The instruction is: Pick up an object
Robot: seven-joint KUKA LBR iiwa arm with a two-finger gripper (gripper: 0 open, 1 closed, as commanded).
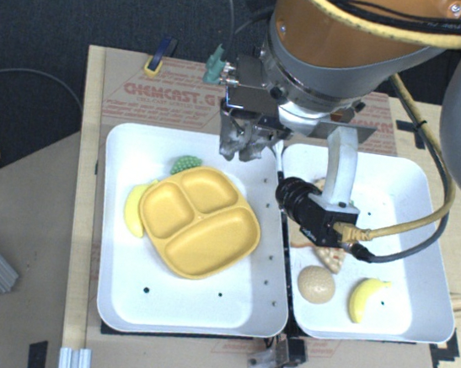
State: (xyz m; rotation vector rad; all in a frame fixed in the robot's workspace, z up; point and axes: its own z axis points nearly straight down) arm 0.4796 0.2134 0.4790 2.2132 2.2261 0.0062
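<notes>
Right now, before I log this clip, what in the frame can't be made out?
- End effector: blurred, seen from above under the wrist; whether it is open or shut cannot be told.
- Green object: mostly hidden behind the yellow divided plate.
- Tan item in the right bin: largely covered by the black cable fitting.
- Yellow piece: partly tucked under the plate's left edge.

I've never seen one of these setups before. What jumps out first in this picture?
The big yellow divided tray lying at a tilt in the left bin catches the eye first, with a green piece peeking out behind it. Above it hangs the arm's gripper, over the left bin's far edge. In the right bin lie a tan ball and a yellow toy.
</notes>
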